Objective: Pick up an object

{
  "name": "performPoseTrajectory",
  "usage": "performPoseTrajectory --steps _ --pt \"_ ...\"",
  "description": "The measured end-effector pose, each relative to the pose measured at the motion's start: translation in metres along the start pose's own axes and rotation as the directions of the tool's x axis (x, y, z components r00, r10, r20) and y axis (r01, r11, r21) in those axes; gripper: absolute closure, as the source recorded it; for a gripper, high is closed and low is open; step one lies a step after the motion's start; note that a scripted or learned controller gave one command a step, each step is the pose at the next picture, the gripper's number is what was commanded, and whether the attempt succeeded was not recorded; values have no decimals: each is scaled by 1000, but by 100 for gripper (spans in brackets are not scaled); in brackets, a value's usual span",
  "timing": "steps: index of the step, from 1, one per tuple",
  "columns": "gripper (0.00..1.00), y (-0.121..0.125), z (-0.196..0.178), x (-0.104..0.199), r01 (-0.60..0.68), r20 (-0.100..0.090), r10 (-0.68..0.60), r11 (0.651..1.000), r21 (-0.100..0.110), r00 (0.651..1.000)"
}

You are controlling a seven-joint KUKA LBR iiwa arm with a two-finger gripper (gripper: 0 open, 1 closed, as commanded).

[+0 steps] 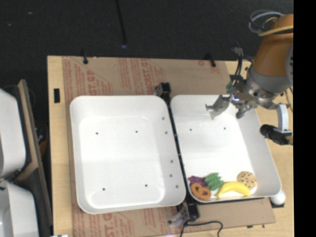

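Several small toy foods lie along the near edge of the right bin (256, 147): a yellow banana (232, 189), a round cookie (247, 179), a green leafy piece (214, 180), a purple grape bunch (196, 180) and an orange-brown ring piece (201, 192). My gripper (227, 110) hangs over the far end of the right bin, well away from them. Its two fingers stand spread apart with nothing between them.
The left bin (79, 132) lies beside the right one on a cardboard sheet (123, 78). A black clamp (163, 89) sits at the far end of the seam between the bins. A black fitting (274, 132) juts in at the right bin's right rim.
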State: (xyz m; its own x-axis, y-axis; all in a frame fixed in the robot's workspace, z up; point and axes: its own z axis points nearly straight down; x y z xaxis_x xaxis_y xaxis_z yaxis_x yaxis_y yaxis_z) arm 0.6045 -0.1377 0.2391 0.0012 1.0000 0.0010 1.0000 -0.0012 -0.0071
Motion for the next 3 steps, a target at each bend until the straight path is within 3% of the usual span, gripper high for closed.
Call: performPoseTrajectory --steps 1,3 --pt "0 1 -4 0 1 1 -1 1000 -8 1000" --pt "0 -4 113 -11 0 1 0 1000 -3 1000"
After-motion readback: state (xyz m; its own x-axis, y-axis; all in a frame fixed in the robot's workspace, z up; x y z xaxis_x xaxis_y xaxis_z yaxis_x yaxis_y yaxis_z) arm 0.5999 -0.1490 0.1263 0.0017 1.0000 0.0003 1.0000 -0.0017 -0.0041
